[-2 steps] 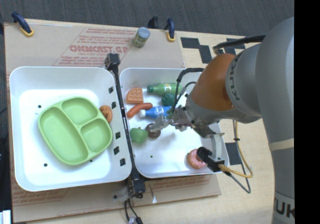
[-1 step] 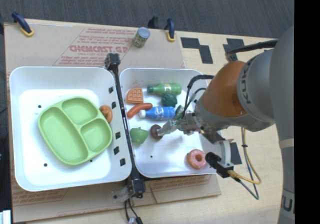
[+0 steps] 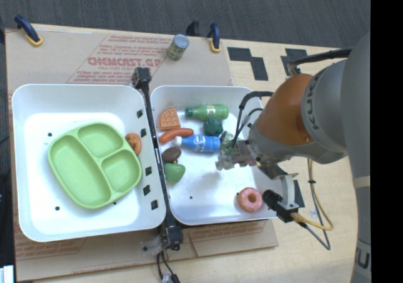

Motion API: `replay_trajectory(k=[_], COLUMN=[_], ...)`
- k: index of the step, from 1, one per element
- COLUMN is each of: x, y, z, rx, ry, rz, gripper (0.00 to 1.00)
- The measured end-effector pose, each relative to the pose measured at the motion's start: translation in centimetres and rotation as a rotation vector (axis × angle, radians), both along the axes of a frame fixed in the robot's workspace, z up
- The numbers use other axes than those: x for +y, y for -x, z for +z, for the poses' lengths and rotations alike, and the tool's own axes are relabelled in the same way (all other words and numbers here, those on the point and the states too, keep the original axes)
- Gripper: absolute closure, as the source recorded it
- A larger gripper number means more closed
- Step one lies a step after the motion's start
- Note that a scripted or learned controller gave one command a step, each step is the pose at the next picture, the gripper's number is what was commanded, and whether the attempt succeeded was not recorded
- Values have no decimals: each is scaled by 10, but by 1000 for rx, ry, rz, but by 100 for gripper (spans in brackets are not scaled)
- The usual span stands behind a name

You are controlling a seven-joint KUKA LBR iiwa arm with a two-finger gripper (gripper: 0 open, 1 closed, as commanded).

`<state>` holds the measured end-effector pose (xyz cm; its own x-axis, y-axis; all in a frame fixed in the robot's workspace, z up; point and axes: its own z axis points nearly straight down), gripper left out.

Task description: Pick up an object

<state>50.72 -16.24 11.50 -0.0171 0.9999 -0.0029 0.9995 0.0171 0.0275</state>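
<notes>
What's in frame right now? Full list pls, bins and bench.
bins: 2, white, side by side on the bench
divided plate: 1, light green, left bin
pastry: 1, brown, left bin, right of the plate
waffle: 1, orange, right bin, upper left
hot dog: 1, red, below the waffle
green bottle: 1, right bin, top
blue bottle: 1, right bin, middle
dark green lump: 1, between the bottles
brown lump: 1, right bin, left wall
green pear-like piece: 1, below it
donut: 1, pink, right bin, lower right
jar: 1, grey lid, bench behind the bins
clamps: 3, blue, bench back edge
arm: 1, grey with orange band, from right
gripper: 1, over the right bin, beside the blue bottle
</notes>
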Motion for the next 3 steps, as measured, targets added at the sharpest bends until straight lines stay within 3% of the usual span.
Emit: replay_trajectory(k=[1, 2, 3], x=[-38, -49, -48], y=[30, -14, -116], z=[109, 148, 97], rx=[26, 27, 30], ry=[-1, -2, -3], rz=[-13, -12, -11], gripper=[100, 100, 100])
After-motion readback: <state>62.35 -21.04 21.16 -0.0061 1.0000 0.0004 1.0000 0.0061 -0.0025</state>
